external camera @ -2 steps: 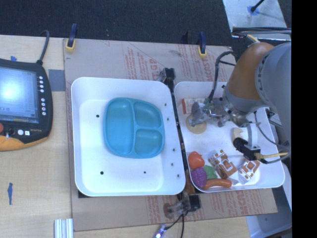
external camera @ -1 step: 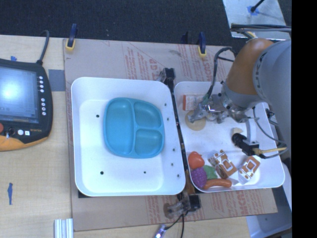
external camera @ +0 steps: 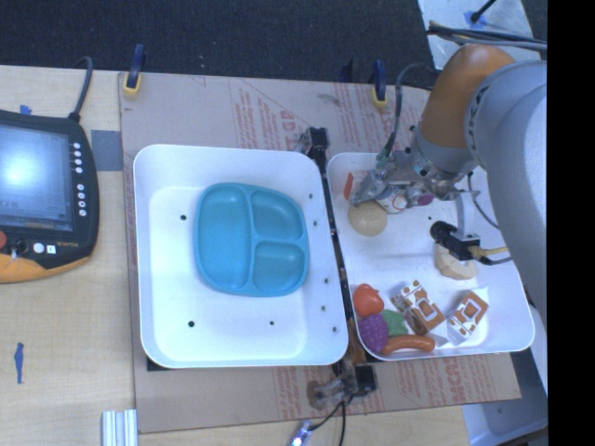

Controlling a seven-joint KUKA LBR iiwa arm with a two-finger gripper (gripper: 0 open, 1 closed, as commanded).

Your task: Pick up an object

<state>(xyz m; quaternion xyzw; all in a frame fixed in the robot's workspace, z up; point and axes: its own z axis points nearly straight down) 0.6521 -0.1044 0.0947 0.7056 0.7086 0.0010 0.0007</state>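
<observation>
My gripper (external camera: 379,190) hangs low over the far left part of the right bin (external camera: 502,342), with the arm reaching in from the right. A tan round ball (external camera: 368,219) lies just in front of it, touching or nearly touching its tip. A small orange piece (external camera: 350,186) sits to its left against the bin wall. Along the near side of the bin lie a red tomato (external camera: 367,299), purple grapes (external camera: 373,332), a green piece (external camera: 395,322), an orange carrot-like piece (external camera: 409,345) and two brown-and-white waffle pieces (external camera: 417,307) (external camera: 468,312).
The left bin (external camera: 167,323) holds a blue divided plate (external camera: 251,239). A tablet-like screen (external camera: 42,193) rests on the bench at the far left. A black clamp (external camera: 317,141) sits at the far end of the gap between the bins.
</observation>
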